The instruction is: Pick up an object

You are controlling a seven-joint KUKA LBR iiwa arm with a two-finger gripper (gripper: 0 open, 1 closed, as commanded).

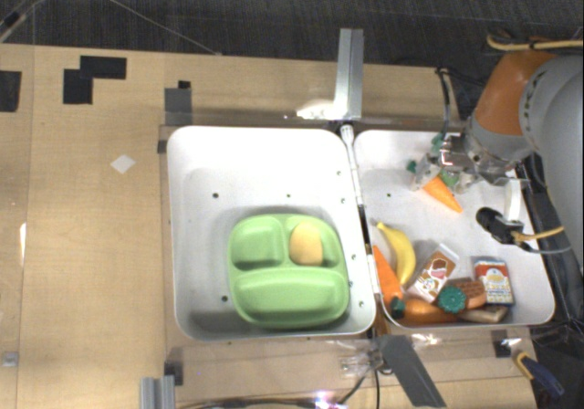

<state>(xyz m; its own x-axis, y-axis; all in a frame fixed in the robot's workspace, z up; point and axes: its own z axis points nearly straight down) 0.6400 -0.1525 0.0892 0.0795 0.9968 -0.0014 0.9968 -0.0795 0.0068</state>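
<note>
My gripper hangs over the back of the right bin, on the grey arm with the orange band that comes in from the right. Just below it and touching its tip lies a small orange carrot-shaped piece, with a green bit at its upper-left end. Whether that piece is gripped cannot be made out from here. Toward the bin's front lie a yellow banana, an orange carrot along the left wall, a small picture box and a red-topped box.
The left bin holds a green divided plate with a yellow round fruit in its upper-right compartment. A brown item and another orange piece crowd the right bin's front corner. A metal post stands behind the bins.
</note>
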